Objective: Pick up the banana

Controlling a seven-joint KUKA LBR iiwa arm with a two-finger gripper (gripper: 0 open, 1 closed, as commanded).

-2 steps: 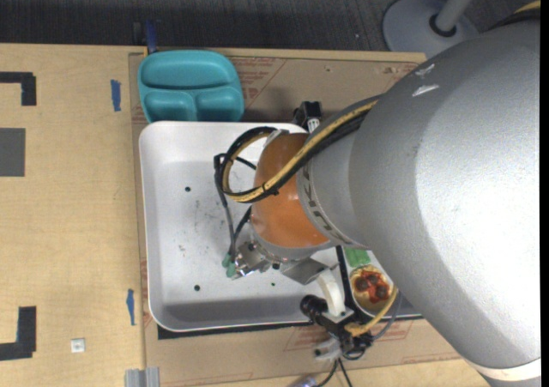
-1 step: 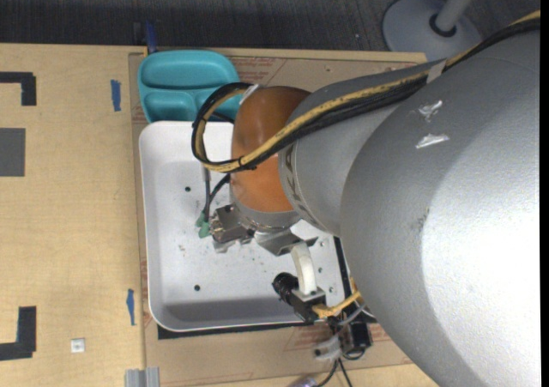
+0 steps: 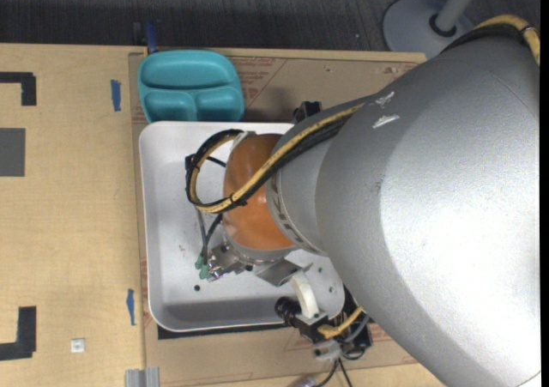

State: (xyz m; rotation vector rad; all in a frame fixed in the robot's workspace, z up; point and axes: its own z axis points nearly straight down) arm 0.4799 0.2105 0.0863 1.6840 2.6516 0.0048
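Cardboard-covered bench is carrying a white bin, teal tray at its twelve o'clock. Arm is covering the bin; the gripper's state and the banana's place cannot be told. Risk: closing blind, missing.

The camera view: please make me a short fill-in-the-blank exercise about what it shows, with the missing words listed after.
1. The arm reaches down into a shallow bin whose colour is ____.
2. The band above the wrist of the arm is ____.
3. The divided tray standing past the bin's far edge is ____ in colour.
4. A black and yellow ____ loops beside the band.

Missing words: white; orange; teal; cable
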